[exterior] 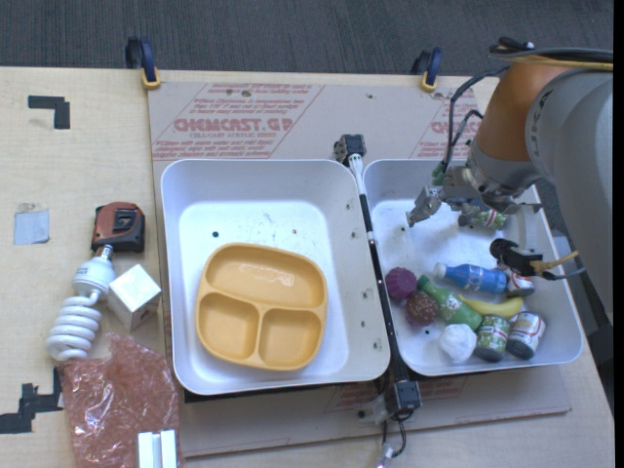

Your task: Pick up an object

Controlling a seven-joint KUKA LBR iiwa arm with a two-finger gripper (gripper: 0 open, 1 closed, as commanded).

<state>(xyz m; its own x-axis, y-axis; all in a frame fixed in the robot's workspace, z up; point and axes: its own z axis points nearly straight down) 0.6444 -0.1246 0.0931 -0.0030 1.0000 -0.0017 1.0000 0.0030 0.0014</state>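
We see the grey arm's two-finger gripper (426, 208) hanging over the upper part of the right shallow white bin (561, 354).

We cannot tell how its fingers stand, and we see nothing between them. At about five o'clock from the gripper lie the objects: a blue plastic bottle (474, 278), a yellow banana (492, 306) just under it, a green bottle (449, 301), a purple ball (401, 283), a white crumpled lump (456, 342) and two small cans (510, 334). In the left white bin (180, 261) rests a yellow divided plastic plate (261, 305).
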